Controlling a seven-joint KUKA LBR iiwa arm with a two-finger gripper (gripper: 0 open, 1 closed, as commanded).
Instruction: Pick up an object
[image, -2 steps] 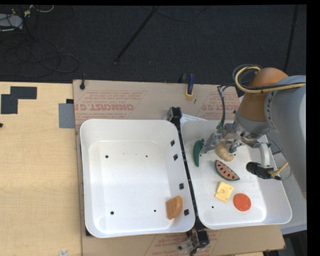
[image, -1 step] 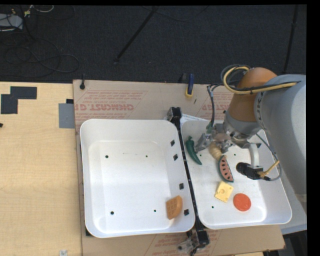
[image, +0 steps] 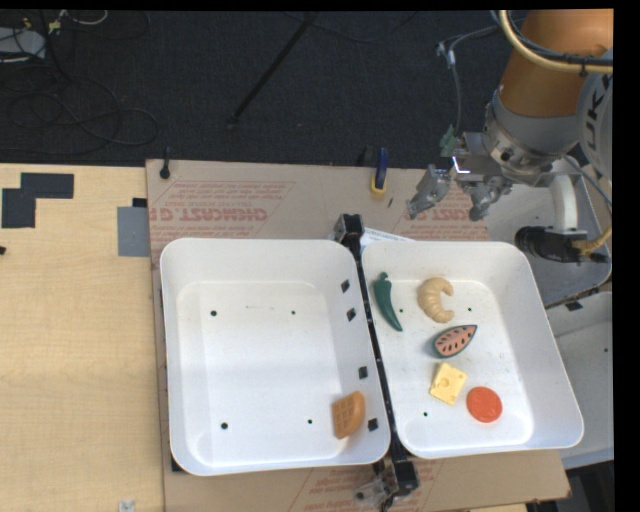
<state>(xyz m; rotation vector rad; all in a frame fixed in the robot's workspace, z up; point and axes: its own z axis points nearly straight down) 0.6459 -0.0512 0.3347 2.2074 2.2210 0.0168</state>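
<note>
Claw (image: 452, 196) poised above the cardboard sheet (image: 250, 205), just beyond the far rim of the right bin (image: 555, 400), with 2 grey fingers (image: 428, 192) spread apart and nothing between them. Hangs from the grey arm (image: 535, 120), cut off by the top edge at its orange band.

Below and nearer, 2 shallow white bins side by side, glossy plastic with rounded corners, clipped together along the shared edge.

In the right bin, 5 small things, all well apart from the claw:
- green chili pepper (image: 387, 300), slim and curved, by the left wall
- pale tan croissant (image: 436, 298), crescent-shaped, right of the pepper
- dark oval slice (image: 455, 341) with a reddish centre and dark flecks, nearer the middle; hard to make out exactly what
- yellow cheese wedge (image: 448, 383), blocky, below the slice
- round orange-red disc (image: 485, 404), just beside the cheese, toward the near right corner

In the left bin (image: 180, 360), 1 orange-brown chunk (image: 348, 414), rough-looking, tucked in the near right corner against the wall; 4 small dark dots on the bare floor.

Under both bins, brown printed cardboard on a light wooden bench (image: 70, 350). Blue and yellow clamp (image: 380, 172) at the cardboard's far edge. Black cables on dark floor beyond, blurred.
</note>
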